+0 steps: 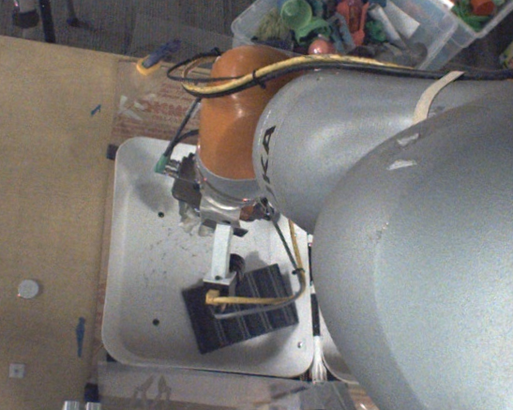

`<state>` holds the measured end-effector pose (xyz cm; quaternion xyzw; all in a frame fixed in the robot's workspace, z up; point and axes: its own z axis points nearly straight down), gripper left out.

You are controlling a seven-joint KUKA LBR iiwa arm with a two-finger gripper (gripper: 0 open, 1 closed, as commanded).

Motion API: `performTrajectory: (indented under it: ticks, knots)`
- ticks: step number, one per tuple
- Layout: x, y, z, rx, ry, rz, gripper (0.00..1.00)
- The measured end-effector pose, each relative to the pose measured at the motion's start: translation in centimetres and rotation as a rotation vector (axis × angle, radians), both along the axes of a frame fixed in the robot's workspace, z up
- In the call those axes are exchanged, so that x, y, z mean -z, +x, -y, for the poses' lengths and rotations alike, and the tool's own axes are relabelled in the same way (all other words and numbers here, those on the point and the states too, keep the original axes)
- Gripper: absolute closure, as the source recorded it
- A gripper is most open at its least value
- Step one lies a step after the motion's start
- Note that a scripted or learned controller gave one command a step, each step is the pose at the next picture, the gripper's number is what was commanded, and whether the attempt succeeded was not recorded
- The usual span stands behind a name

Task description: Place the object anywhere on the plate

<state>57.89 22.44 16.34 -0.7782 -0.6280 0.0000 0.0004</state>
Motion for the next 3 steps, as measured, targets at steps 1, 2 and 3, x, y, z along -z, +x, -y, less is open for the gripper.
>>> performTrajectory:
  ticks: [1,2,3]
  knots:
    - [-2.5,5.0,-0.1,-0.043,0.001,0.002,1.00]
    - [5.9,3.2,-0.1,-0.293,0.001,-0.003,1.00]
    - [0.5,8.8,0.6,-0.577,-0.001,0.005,1.00]
